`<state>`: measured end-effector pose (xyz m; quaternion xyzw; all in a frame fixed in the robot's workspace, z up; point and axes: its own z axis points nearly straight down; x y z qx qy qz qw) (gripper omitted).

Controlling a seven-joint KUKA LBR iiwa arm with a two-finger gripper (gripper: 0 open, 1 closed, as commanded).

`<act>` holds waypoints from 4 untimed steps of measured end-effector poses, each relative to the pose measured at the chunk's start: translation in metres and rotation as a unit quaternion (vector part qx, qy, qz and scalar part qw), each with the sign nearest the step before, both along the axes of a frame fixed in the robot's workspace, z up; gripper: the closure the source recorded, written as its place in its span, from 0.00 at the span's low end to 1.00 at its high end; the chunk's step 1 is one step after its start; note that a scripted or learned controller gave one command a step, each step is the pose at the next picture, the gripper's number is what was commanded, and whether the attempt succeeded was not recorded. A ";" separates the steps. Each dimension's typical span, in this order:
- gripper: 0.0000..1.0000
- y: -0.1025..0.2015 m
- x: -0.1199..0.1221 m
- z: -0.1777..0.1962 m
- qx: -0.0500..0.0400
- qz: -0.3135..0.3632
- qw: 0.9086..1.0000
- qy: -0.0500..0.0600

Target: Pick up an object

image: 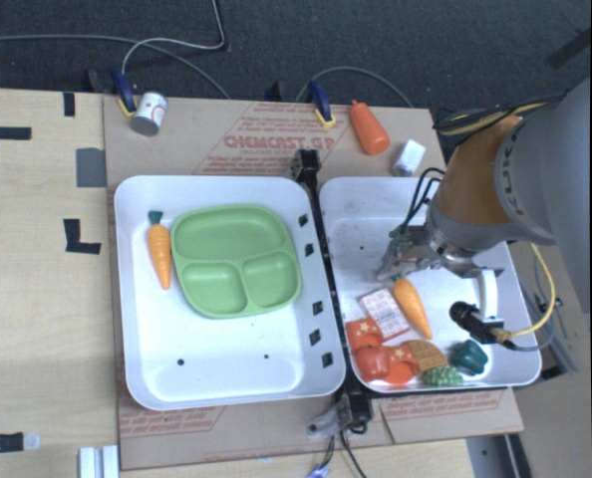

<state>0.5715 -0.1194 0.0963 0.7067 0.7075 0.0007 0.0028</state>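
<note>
The gripper (404,257) hangs low inside the right bin (361,207), just above the upper end of a carrot (412,306). Its fingers' spread cannot be told, and nothing looks lifted. The pick seems not yet done.

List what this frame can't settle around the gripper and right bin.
- Gripper: blurred, wrist above covers it; finger state unreadable.
- Contact with the carrot in the right bin: too close to separate.
- Green toy: too small to identify.
- Arm's base: cut off by right edge.
</note>
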 end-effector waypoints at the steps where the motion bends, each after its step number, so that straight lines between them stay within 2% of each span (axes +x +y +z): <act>1: 0.00 0.000 0.000 0.000 0.000 0.000 1.000 0.000; 2: 1.00 0.001 0.000 0.009 0.000 0.001 1.000 0.000; 3: 1.00 0.069 -0.001 0.088 0.002 0.001 1.000 0.002; 4: 1.00 0.117 0.014 0.087 0.002 0.001 1.000 0.004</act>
